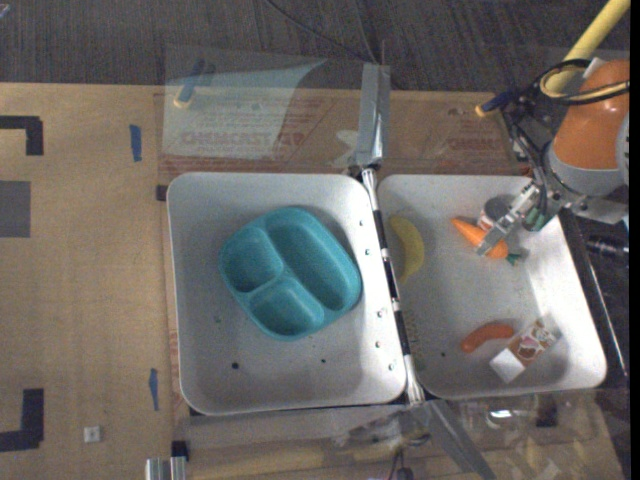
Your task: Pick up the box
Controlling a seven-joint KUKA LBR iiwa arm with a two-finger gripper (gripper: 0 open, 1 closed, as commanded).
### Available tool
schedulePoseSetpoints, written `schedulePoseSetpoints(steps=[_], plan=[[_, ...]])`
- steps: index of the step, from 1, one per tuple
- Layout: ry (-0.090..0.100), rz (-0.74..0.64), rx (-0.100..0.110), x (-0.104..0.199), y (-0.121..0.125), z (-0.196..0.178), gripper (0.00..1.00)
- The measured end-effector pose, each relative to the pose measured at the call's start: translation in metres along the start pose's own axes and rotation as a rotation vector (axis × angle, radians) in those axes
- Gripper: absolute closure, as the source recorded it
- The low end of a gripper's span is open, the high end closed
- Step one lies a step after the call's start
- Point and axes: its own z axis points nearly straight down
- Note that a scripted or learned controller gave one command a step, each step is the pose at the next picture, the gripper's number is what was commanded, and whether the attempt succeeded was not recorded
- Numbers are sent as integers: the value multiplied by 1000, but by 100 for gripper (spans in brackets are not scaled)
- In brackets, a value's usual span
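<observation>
Right bin (585, 313) holds box (524, 351), sausage (487, 336), banana (408, 245); jaws (497, 236) grip carrot (470, 232).

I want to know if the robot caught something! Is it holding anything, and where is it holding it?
It cannot be told. The gripper is down at the carrot in the right bin, far from the box, but a grasp is not visible.

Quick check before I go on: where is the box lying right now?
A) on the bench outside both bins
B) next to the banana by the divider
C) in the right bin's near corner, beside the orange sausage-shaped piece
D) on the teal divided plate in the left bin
C: the box lies low in the right bin, just right of the orange sausage-shaped piece, well below the gripper.
</observation>
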Motion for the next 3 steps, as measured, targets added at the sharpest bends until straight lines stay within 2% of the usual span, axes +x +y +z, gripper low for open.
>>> schedulePoseSetpoints(steps=[1,2,3], plan=[[23,1,18,4,-6,-5,100],[5,-137,2,78,59,-27,100],[-10,-586,-2,103,57,-3,100]])
